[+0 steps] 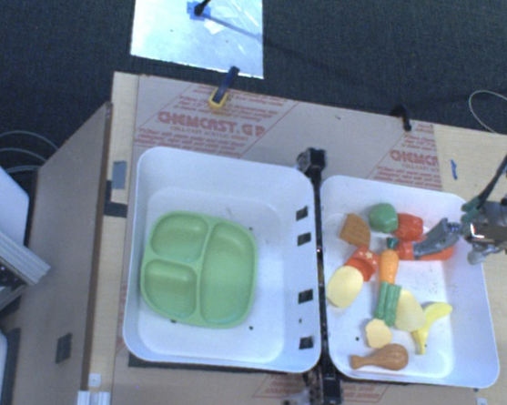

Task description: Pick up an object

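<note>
The right bin (481, 363) holds several toy foods: a green round piece (383, 216), a red piece (409, 227), a brown slice (355, 230), a carrot (389, 262), a tomato (362, 264), a yellow lemon (345, 286), a green cucumber (388, 302), a banana (431, 322) and a drumstick (381, 357). My gripper (430, 242) reaches in from the right and hangs low over the bin's upper right part, just right of the red piece and above an orange-red item (442, 254). Nothing is visibly held.
The left bin (160, 176) holds a green divided plate (199, 268). A black divider (312, 259) runs between the two bins. Cardboard sheets lie under the bins, and a yellow clamp (219, 98) sits at the back edge.
</note>
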Action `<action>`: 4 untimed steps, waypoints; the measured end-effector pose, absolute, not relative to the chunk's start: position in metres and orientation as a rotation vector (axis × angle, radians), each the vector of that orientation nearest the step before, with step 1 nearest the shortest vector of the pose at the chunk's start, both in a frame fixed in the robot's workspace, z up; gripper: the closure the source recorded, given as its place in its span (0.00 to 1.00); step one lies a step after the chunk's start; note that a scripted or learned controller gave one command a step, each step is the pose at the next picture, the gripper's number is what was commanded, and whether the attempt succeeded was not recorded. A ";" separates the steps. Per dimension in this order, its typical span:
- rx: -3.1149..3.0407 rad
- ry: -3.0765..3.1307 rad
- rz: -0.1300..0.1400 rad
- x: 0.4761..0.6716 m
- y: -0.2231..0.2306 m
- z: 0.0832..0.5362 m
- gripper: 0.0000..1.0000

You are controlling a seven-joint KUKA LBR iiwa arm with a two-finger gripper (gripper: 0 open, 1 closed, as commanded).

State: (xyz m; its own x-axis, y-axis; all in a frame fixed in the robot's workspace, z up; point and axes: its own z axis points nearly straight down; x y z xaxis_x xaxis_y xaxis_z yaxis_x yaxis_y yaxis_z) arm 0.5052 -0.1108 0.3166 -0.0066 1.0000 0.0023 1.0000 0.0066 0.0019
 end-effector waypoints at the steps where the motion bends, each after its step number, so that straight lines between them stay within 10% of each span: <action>1: -2.206 -2.233 -0.004 0.487 -0.029 0.304 0.00; 2: -2.216 -2.231 -0.006 0.488 -0.034 0.316 1.00; 4: -2.203 -2.234 -0.002 0.486 0.106 0.253 1.00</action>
